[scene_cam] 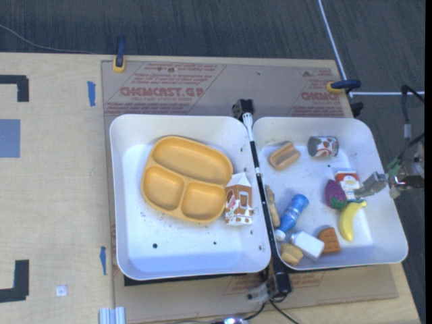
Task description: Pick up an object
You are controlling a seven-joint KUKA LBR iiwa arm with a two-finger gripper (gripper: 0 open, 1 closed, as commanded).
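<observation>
My gripper (382, 181) comes in low at the right rim of the right bin (378, 147), just right of a red and white carton (347, 179) and a purple fruit (335, 194). A yellow banana (349, 219) lies just below it. I see nothing held by it. The same bin also holds a hot dog (284, 155), a small can (322, 146), a blue bottle (292, 212), a white block (309, 244), a brown waffle piece (329, 240) and a bread roll (291, 254).
The left bin (128, 181) holds a yellow divided plate (185, 179) and a small orange and white carton (239, 204) by the shared wall. A black clamp (243, 106) sits at the back between the bins. Cardboard (169, 86) lies under both.
</observation>
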